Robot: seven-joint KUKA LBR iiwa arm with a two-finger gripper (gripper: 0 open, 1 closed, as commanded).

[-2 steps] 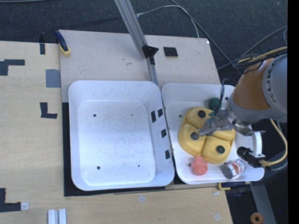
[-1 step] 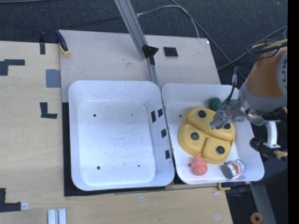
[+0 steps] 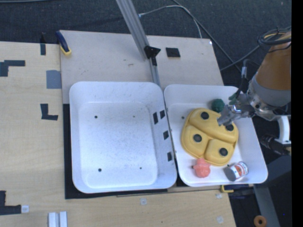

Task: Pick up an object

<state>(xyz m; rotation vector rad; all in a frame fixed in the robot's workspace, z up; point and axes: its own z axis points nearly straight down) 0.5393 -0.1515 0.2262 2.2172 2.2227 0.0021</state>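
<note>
Gripper [image 3: 226, 118] hangs over the right bin [image 3: 189, 94], its tip above the yellow moulded block [image 3: 208, 137]; finger state cannot be told. Green lump [image 3: 217, 104] lies far, pink ball [image 3: 202, 168] and small can [image 3: 236, 171] near.

The pale wooden tabletop [image 3: 28, 164] carries two shallow white bins side by side near its front edge: the left bin [image 3: 118, 136] and the right bin [image 3: 215, 134], touching. A blue-and-yellow clamp [image 3: 63, 43] grips the back-left corner.
</note>
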